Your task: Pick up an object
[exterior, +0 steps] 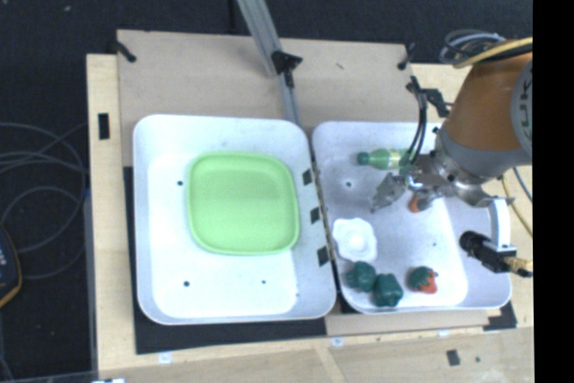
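Small green bottle (380,160) lying sideways at right bin's far edge

The arm (489,117) has a wide orange band above a grey wrist; dark cables loop near its top, and the metal gripper (393,189) ends in thin grey fingers

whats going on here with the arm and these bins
A grey and orange robot arm reaches into the right bin, its tool low near a green bottle. Nothing shows in its grasp. A white cup, dark green pieces and a red-green toy lie nearby. The left bin holds a green plate.
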